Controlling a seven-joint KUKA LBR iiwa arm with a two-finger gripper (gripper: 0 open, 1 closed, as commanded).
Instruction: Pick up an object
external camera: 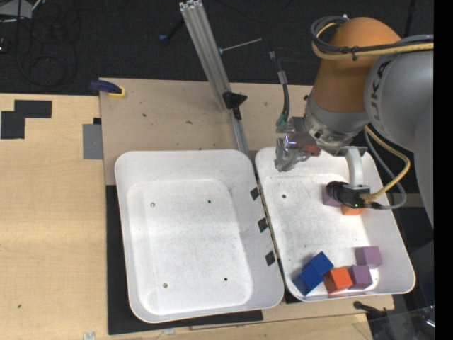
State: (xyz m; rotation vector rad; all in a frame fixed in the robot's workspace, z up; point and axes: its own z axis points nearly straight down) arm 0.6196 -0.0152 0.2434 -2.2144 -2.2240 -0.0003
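Note:
My gripper hangs over the back left corner of the right bin, below the arm's orange band. Nothing shows in it. A blue block, an orange block and two purple blocks cluster in that bin's front right corner. Another purple block and an orange piece lie by the bin's right wall, partly hidden behind a black part of the arm's cabling. The gripper is well apart from all of them.
The left bin sits beside the right one, with black clips along the shared edge. A slanted metal rail rises behind the bins. The grey arm fills the right side.

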